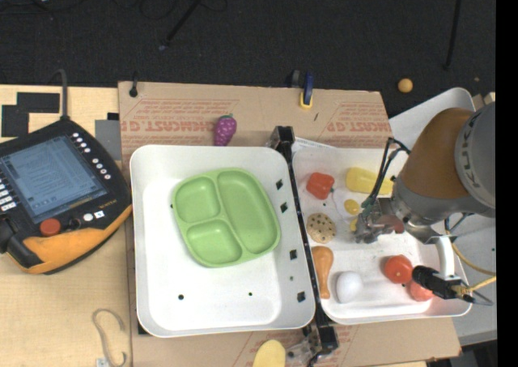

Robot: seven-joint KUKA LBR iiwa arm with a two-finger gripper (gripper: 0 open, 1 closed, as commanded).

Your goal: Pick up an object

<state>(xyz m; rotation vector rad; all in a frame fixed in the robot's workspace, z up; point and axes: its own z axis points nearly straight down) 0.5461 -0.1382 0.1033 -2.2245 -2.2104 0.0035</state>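
In the right bin (368,309) lie several toy foods: a red pepper (320,185), a yellow piece (361,179), a small yellow bit (351,206), a speckled cookie (320,227), an orange-brown squash shape (322,263), a white egg (349,285) and a red tomato (396,269). My gripper (368,228) reaches down into the middle of this bin, just right of the cookie and below the small yellow bit. The arm's wrist covers its fingers, and I see nothing held between them.
The left bin (162,292) holds a green divided plate (225,215). A purple toy (225,129) lies on the cardboard behind it. A teach pendant (53,187) sits at the far left. A yellow object (269,352) lies at the front edge.
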